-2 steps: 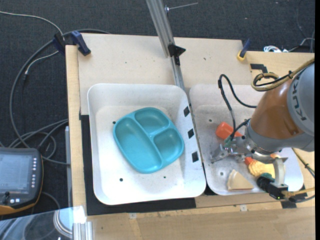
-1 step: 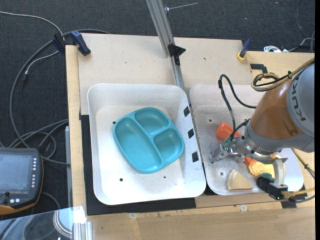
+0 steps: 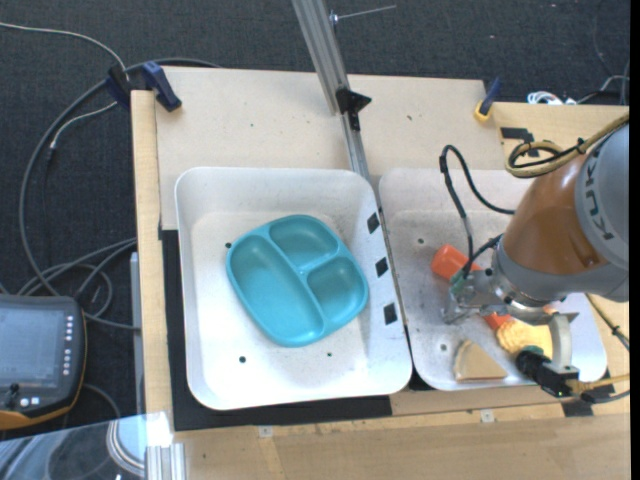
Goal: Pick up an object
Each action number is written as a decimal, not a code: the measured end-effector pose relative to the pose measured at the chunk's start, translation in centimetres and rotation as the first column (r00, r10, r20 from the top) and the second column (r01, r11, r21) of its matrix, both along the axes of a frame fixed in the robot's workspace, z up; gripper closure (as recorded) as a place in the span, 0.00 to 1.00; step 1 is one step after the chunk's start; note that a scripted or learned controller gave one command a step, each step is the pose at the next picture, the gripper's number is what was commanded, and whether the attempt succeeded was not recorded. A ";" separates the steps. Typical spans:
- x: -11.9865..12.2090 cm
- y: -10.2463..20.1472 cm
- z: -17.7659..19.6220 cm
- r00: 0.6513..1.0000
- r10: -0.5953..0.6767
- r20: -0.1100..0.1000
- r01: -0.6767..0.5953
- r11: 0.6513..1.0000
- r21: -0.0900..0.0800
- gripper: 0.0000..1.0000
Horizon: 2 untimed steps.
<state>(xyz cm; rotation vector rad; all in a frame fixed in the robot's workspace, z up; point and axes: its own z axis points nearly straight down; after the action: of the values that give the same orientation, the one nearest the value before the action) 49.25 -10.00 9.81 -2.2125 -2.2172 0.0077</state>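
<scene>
On dark carpet crossed by loose cables, a pale wooden bench is being occupied by two shallow white bins set side by side. Most of the left bin is being taken up by a teal divided plate. The right bin is being reached into by the arm, with the gripper lowered beside an orange object; a tan wedge and a yellow item are lying near the front rim. Whether the jaws are parted or closed cannot be told.
</scene>
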 end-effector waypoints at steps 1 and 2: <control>-0.8 -0.3 4.6 1.000 -0.001 0.010 0.001 1.000 -0.004 1.00; -0.6 -0.3 9.7 1.000 0.001 0.011 -0.001 1.000 -0.004 1.00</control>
<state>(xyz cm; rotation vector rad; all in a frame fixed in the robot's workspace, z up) 48.65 -10.29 19.47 -2.2196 -2.2260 0.0000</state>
